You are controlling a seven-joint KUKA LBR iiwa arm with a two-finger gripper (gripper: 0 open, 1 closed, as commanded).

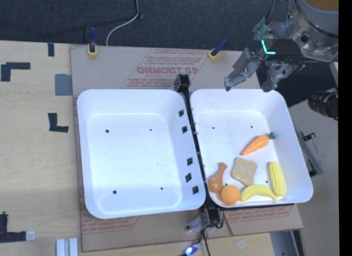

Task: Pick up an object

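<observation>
Gripper (254, 78) fingers stand apart with nothing between them, hanging just above the far rim of the right bin (286, 106), near its far corner and over the cardboard sheet (159, 65) beyond it. One finger (239, 74) slants toward the divide between the bins, while the other (273, 76) points down at the rim. Behind them the grey wrist carries a small teal light, and the arm (316, 7) with its orange band rises toward the upper right. All the toy food lies at the near end of the right bin, well apart from the gripper. A carrot (256, 144) with a green top lies tilted nearest the gripper's side of that cluster. Just nearer than the carrot sits a slice of bread (244, 170). An ear of corn (276, 179) lies beside the bread toward the bin's outer wall, and a banana (257, 193) curves along the near wall, touching the corn's end. An orange (230, 195) rests against the banana's other end, and a drumstick (218, 178) lies just beside the orange, close to the divide. On the other side of the divide sits the left bin (88, 139), its white floor marked by four small dark dots.
</observation>
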